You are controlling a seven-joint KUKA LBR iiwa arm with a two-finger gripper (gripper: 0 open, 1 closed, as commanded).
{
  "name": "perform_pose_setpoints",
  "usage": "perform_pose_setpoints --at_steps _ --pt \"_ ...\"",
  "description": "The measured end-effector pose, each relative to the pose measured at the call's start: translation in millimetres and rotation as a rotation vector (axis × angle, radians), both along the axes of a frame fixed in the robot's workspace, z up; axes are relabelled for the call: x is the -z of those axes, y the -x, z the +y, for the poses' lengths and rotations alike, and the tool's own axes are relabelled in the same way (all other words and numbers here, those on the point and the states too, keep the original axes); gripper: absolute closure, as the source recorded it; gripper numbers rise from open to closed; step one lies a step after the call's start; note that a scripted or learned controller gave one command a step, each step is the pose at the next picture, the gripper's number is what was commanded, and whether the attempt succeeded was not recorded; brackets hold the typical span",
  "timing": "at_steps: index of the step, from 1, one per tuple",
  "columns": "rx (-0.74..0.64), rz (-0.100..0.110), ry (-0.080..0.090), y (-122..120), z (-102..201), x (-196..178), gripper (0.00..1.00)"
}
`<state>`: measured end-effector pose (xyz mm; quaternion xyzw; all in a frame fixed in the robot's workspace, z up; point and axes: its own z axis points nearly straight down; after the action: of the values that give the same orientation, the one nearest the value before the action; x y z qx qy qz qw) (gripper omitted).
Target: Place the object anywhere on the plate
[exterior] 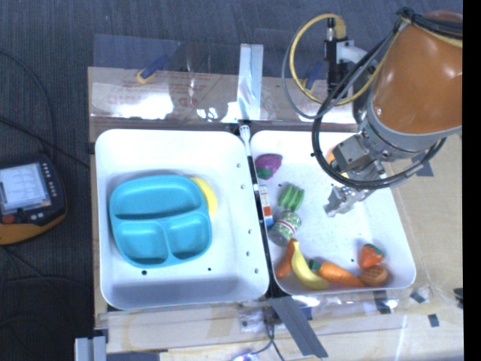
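A blue three-compartment plate [159, 220] lies in the left bin [135, 145], with a yellow piece [208, 195] tucked against its right edge. The right bin [391, 224] holds toy food: a purple piece [268, 163], a green piece [291, 196], a small can [284, 227], a yellow banana [303, 268], an orange carrot [337, 271] and a red-orange piece [371, 256]. My gripper [342, 201] hangs over the middle of the right bin, right of the green piece and above the carrot. Nothing shows between its fingers.
A ridge [255, 201] divides the two bins. Yellow and black cables [316, 66] loop behind the right bin. A handheld controller [26, 194] lies off the bench at far left. The grey and orange arm [417, 74] covers the right bin's back right corner.
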<state>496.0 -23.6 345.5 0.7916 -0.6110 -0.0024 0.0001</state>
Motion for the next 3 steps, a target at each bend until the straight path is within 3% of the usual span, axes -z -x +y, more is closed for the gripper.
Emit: perform_pose_setpoints --at_steps 1,2,3 --pt "-0.461 0.001 -0.004 12.9 74.6 79.1 1.0" --pt "-0.525 0.0 -0.004 7.1 140.3 94.7 1.0" --pt "-0.522 -0.002 -0.002 6.5 138.8 94.1 0.0"
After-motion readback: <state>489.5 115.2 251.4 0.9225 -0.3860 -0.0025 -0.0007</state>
